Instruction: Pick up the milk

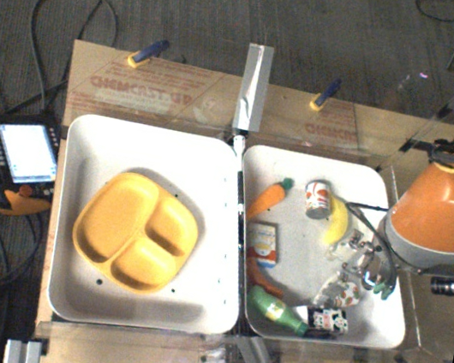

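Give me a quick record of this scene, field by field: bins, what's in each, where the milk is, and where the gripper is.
left bin: holds a yellow divided tray
right bin: carrot, can, banana, small carton, green bottle, milk
milk position: near front edge of the right bin, beside the green bottle's cap end
arm: over the right bin's right side
gripper: low over the right bin, above the milk in the view, not holding it
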Controlling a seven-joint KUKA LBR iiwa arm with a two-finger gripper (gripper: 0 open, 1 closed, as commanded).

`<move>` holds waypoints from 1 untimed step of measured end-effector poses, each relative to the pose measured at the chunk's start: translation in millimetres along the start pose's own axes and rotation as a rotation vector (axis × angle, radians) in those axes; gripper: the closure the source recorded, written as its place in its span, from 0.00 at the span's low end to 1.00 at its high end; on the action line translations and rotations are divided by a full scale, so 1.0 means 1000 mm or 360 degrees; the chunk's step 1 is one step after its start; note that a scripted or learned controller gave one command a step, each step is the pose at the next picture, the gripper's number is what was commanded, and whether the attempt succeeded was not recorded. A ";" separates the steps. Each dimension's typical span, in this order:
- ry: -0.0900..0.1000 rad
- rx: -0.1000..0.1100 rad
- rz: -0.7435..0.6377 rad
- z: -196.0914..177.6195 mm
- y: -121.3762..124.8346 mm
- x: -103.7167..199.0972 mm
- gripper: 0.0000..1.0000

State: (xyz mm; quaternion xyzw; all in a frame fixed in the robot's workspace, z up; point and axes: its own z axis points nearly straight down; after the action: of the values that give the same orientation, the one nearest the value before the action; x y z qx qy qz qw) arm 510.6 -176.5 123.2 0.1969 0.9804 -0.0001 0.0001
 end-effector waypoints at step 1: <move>-0.0002 -0.0006 -0.0001 -0.009 0.002 0.000 1.00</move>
State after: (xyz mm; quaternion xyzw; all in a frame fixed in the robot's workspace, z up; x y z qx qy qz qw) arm 511.6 -174.6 132.3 0.1966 0.9805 0.0016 0.0010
